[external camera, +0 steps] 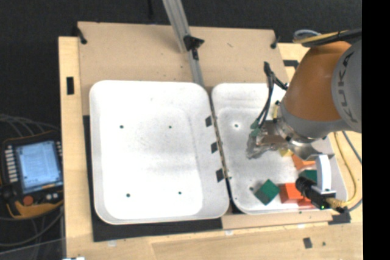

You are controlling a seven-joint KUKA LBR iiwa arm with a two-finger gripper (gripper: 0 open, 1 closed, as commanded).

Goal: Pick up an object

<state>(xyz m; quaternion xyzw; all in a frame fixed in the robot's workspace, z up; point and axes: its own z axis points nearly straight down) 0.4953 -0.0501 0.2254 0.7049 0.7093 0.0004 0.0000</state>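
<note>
My gripper (259, 146) hangs over the middle of the right bin (234, 109), its fingers pointing down and left; whether anything sits between them cannot be made out. A green block (265, 191) lies near the bin's front edge, below the gripper and apart from it. Right beside it is an orange block (289, 192). Another orange piece (303, 162) and a dark green piece (310, 175) show just under the wrist at the right.
The left bin (149, 149) lies alongside, separated by a ridge with black clips (214, 146). A slanted metal pole (173, 3) rises behind the bins. A tablet-like pendant (36, 167) sits off the bench at left. Cables trail by the right edge.
</note>
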